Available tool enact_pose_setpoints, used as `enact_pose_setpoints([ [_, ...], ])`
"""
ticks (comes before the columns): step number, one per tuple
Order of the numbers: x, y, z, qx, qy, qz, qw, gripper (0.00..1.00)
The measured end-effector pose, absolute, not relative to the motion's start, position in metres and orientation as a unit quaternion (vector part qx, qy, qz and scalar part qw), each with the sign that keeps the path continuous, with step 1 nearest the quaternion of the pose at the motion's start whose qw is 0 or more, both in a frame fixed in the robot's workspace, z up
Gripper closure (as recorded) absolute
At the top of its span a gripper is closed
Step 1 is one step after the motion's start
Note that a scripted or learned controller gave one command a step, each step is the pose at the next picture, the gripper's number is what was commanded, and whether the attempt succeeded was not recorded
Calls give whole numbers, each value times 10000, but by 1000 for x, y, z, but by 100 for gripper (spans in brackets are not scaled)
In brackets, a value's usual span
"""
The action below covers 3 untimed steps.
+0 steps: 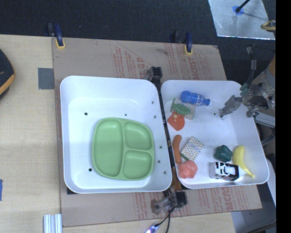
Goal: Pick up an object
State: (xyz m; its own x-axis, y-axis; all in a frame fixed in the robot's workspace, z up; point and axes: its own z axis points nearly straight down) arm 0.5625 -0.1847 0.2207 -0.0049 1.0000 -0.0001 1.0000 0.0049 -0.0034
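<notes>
Camera view from above takes in both white bins at a slant, and the gripper (229, 108) reaches in from the right, hanging over the upper right part of the right bin (208, 120). Its grey fingers look spread a little apart with nothing between them, over bare white floor. The objects lie scattered below and to the left of it: a blue bottle (194, 99) on its side near the bin's top edge, a green patterned packet (183, 108) just beneath it, and a red piece (176, 122) touching that packet's lower corner. Further down, an orange carrot (177, 148) lies along the left wall, beside a speckled square packet (192, 148), with a pink lump (187, 169) just under both. Toward the lower right corner sit a dark green pepper (or something like it) (223, 153), a yellow banana (241, 159) and a black-and-white box (224, 171), close together. The left bin (77, 101) holds a green divided plate (122, 148), lying flat.
</notes>
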Motion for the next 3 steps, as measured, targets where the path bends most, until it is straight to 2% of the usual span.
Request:
enact_pose_setpoints([
  [1, 512, -212, 91, -7054, -7088, 15, 16, 0],
  [2, 574, -151, 92, -7045, -7097, 9, 10, 0],
  [3, 656, -100, 92, -7055, -7087, 13, 20, 0],
])
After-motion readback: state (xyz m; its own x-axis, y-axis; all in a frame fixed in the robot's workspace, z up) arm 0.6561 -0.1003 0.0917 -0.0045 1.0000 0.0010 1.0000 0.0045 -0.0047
